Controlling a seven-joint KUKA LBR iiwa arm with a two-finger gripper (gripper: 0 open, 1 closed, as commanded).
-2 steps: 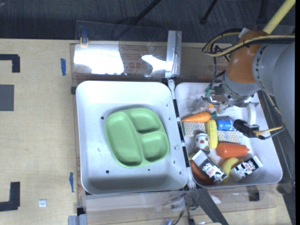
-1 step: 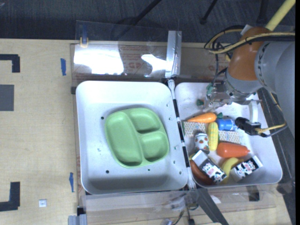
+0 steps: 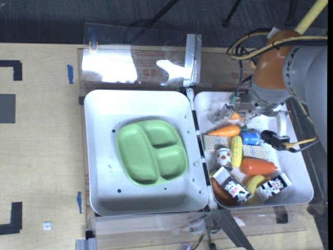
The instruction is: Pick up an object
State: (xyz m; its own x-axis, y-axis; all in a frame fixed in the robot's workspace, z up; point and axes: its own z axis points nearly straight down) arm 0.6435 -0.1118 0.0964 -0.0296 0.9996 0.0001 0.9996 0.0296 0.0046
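- At far end of right bin [image 3: 294,163]: gripper [image 3: 238,111] sits low over bin floor, arm [image 3: 291,72] entering from right. Open or closed: cannot tell.
- Carrot [image 3: 223,131]: nearest pickable item, lying crosswise just on near side of gripper, by the wall shared w/ left bin. Contact w/ gripper: cannot tell.
- Blue item [image 3: 250,138]: just right of carrot; type unclear.
- Corn [image 3: 236,151]: beside carrot on its near side, running front-to-back, touching pepper [image 3: 257,166] on its right.
- Cup [image 3: 222,155]: small, white, just left of corn.
- Banana [image 3: 254,183]: near end of bin, between carton [image 3: 231,187] and second carton [image 3: 274,186], both cow-print.
- Bowl [image 3: 218,190]: brown, near-left corner, partly under carton.
- Left bin [image 3: 99,113]: holds green plate [image 3: 151,152], three compartments, approx. centred, lying flat.
- Both bins rest side by side on counter [image 3: 41,139].
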